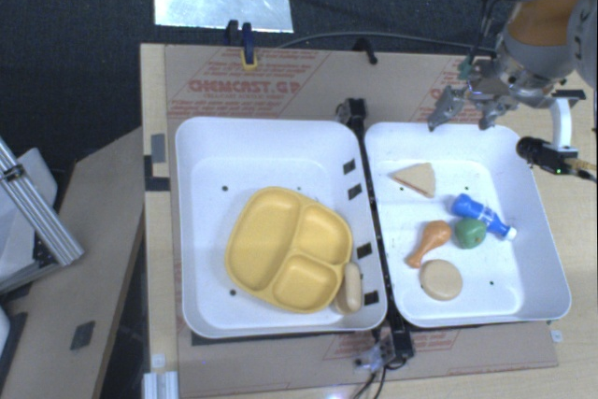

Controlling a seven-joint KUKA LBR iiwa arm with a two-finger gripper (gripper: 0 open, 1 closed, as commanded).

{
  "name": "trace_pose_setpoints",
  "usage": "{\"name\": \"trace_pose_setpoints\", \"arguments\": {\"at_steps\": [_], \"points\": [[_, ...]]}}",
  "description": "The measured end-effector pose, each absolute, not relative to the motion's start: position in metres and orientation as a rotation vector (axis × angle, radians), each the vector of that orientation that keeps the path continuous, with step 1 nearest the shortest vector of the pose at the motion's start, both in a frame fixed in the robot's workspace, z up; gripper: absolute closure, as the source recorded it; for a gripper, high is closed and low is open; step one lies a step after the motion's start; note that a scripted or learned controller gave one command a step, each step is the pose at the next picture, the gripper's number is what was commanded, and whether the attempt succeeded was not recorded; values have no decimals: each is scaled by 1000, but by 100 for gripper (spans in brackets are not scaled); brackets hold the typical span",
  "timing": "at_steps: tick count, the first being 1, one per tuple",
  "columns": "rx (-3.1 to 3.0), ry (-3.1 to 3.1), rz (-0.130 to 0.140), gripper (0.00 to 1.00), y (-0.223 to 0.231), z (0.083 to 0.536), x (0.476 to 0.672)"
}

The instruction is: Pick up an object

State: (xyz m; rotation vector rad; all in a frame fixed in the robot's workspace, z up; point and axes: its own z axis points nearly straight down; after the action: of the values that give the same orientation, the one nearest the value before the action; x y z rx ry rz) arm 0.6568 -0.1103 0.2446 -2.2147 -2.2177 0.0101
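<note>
Nearest, a tan bread roll (350, 287) lies well left of and below the fingers (465, 109), which hang spread wide, gripping nothing, above the right bin's (537, 201) far rim.

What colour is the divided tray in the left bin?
Yellow: the divided tray shows plainly in the camera view, inside the left bin.

Red lettering "CHEMCAST GP" stood on the brown protective sheet (245, 75) behind the left white bin (201, 154); the repeat farther right was illegible.
</note>
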Motion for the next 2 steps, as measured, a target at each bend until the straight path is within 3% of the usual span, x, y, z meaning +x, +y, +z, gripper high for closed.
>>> {"name": "trace_pose_setpoints", "arguments": {"at_steps": [1,2], "points": [[-2219,-2226,-2,0,-110,252,659],[-2218,-2223,2,0,-109,190,658]]}}
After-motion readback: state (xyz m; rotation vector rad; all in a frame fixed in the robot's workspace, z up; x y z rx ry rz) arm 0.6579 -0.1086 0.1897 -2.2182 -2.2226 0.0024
